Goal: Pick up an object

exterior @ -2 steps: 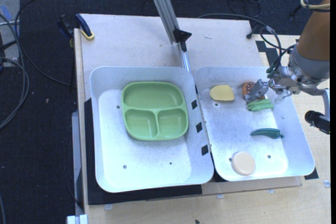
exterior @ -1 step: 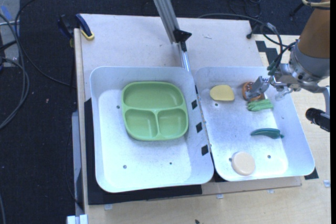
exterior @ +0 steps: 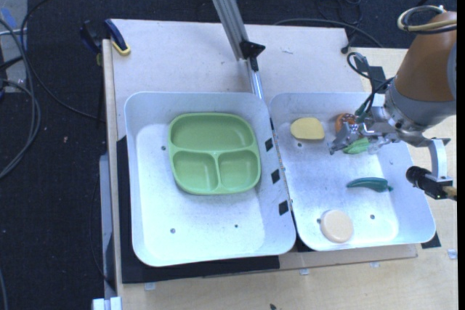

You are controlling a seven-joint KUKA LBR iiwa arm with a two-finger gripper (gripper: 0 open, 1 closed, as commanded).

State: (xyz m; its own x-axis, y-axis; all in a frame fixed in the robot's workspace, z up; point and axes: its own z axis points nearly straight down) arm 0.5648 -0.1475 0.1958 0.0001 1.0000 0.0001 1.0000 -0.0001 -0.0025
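Observation:
My gripper [exterior: 347,140] is low in the right bin [exterior: 309,181], near its upper right part. A small light green object [exterior: 358,147] lies right at its tip, touching or partly under it. A small orange object [exterior: 341,120] sits just behind the gripper. A yellow rounded piece [exterior: 307,129] lies to the gripper's left. Below it, a dark green pod-shaped object [exterior: 369,184] rests on the bin floor. A beige round disc [exterior: 337,226] sits near the bin's front edge.
A green three-compartment plate [exterior: 215,153] lies in the left bin [exterior: 149,229]. A slanted metal pole [exterior: 227,0] comes down to the back of the gap between the bins. The arm's grey and orange body [exterior: 425,83] overhangs the right bin's right side.

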